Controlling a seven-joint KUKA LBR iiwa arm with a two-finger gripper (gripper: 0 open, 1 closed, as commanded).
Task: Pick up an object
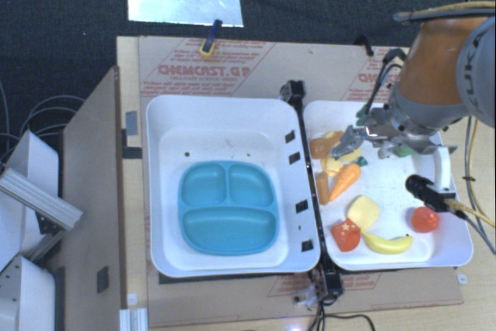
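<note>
Bins (pixel 232 108) glossy white plastic; tray (pixel 229 207) left of hand (pixel 350 142) smooth matt blue plastic. Toy carrot (pixel 345 180) below hand shiny plastic. Bench (pixel 256 62) matt printed cardboard.

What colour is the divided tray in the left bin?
Light blue divided tray, clearest in the camera view.

The arm (pixel 453 81) is bulky and rounded, grey below a broad orange band, with black cables looping alongside toward its metallic wrist.
</note>
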